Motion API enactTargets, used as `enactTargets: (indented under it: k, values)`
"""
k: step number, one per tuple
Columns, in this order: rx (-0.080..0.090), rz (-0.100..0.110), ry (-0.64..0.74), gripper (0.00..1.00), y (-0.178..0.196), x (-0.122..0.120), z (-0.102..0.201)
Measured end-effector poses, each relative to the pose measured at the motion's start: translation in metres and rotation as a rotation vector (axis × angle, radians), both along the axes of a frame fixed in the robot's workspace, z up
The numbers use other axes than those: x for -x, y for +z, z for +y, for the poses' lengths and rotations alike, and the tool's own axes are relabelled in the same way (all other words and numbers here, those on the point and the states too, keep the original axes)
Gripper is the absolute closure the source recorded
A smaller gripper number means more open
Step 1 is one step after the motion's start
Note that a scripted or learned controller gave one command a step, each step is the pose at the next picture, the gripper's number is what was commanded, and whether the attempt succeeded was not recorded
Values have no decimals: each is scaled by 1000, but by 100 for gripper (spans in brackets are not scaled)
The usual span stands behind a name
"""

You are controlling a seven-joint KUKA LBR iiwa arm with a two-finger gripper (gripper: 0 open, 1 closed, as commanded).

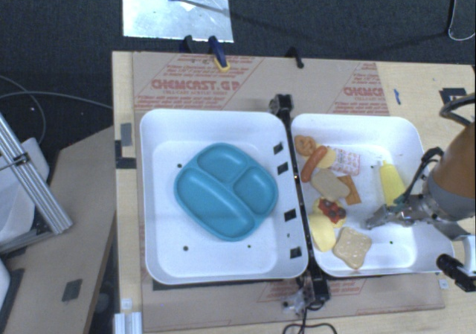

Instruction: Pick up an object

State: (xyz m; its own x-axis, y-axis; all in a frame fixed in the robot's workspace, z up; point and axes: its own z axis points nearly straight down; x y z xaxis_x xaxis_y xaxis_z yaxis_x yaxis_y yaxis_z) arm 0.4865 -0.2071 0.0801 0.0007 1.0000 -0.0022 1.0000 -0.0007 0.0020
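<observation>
Partly cut-off gripper (381, 215) (fingers indistinct) over right bin (405, 128)

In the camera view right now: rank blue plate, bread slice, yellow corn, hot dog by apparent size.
1. blue plate, by far the largest
2. bread slice
3. yellow corn and hot dog: they look alike in size, so I won't rank them

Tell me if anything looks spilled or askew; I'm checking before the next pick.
Nothing stands out. The blue divided plate lies flat but turned diagonally in the left bin; toy foods sit jumbled in the right bin.
</observation>
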Motion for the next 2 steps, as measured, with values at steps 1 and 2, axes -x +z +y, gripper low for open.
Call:
enactTargets:
  k: [1,2]
  values:
    - [0,-3,1,100,15,-1,0]
    - [-3,2,5,100,4,0,26]
